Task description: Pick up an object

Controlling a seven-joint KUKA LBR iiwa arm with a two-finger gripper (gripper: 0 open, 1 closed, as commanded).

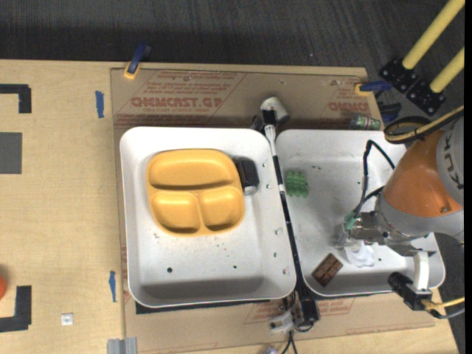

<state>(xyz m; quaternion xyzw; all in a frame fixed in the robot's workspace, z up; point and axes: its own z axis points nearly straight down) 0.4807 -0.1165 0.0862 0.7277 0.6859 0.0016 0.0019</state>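
Note:
My gripper (360, 236) hangs low over the near right part of the right bin (332, 150), directly above a small white crumpled object (362, 257). Whether it touches that object is hidden by the wrist. A brown block (327, 269) lies just to the left of the white object, near the bin's front wall. A small green ridged piece (296, 184) sits further back on the left side of the same bin. In the left bin (199, 271) a yellow divided plate (196, 190) lies at the back, with a black object (247, 175) against its right edge.
A wall with a black cable (279, 190) along it separates the two bins. The arm's orange band (420, 186) covers the right bin's right side. Cardboard (184, 98) lies under the bins, and yellow poles (439, 28) stand at the back right.

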